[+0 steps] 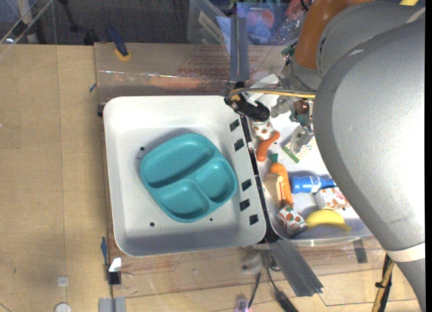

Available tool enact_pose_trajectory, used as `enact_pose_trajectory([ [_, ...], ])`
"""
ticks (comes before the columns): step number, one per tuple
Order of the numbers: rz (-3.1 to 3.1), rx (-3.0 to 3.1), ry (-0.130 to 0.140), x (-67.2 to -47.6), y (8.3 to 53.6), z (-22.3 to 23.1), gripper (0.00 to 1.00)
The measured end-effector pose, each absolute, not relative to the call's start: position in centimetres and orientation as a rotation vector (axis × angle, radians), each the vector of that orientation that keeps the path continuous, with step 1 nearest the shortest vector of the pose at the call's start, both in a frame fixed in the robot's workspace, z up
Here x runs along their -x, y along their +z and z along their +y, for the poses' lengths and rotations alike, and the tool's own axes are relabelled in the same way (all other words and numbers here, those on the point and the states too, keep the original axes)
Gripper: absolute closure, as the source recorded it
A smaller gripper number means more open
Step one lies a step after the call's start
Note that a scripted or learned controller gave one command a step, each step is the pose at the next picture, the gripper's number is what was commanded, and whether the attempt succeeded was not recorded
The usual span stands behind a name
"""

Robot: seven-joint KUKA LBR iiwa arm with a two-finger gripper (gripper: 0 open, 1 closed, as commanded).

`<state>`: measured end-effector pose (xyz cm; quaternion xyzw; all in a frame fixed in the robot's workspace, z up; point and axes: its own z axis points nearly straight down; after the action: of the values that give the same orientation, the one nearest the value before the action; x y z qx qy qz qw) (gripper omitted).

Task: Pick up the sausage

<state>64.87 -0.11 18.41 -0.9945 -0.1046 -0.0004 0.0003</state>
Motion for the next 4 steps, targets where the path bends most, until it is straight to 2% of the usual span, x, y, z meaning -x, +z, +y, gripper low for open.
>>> enact_pose_trajectory([
  [2, -0.329, 3.124, 0.000, -64.9, 18.4, -0.1, 0.00],
  [3, -0.313, 3.123, 0.009, -60.4, 19.7, -8.7, 0.00],
  [4, -0.316, 3.122, 0.010, -57.9, 14.1, -9.7, 0.00],
])
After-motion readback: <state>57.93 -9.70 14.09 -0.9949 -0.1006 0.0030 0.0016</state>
